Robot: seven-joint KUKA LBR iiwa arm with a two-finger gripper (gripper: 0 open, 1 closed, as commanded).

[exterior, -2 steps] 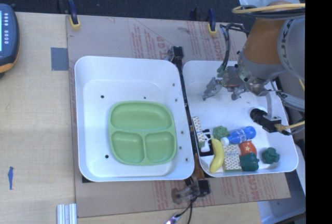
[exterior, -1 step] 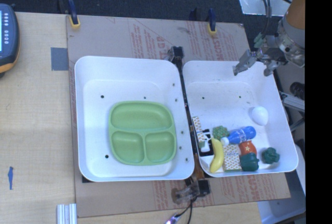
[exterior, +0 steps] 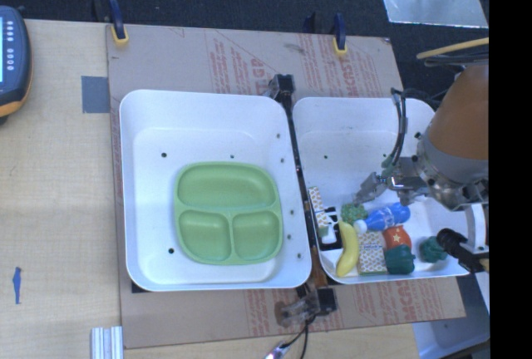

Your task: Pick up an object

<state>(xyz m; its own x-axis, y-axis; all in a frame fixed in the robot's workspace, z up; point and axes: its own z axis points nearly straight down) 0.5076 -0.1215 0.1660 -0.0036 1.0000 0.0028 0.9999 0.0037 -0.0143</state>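
Observation:
The right bin [exterior: 349,110] holds a heap of small objects in its near corner. Among them are a yellow banana [exterior: 347,249], a blue bottle with a white cap [exterior: 384,218], an orange piece [exterior: 397,237], a dark green block [exterior: 401,263] and a leafy green piece [exterior: 352,212]. My gripper [exterior: 384,185] hangs just beyond the blue bottle, over the bin's middle right, with the grey and orange arm [exterior: 461,129] behind it. I see nothing gripped in it.
The left bin [exterior: 150,112] holds a green divided plate [exterior: 228,212]. A patterned card [exterior: 317,201] and a black item [exterior: 329,231] lie by the wall between the bins. Another green piece [exterior: 433,249] sits near the right bin's near right rim.

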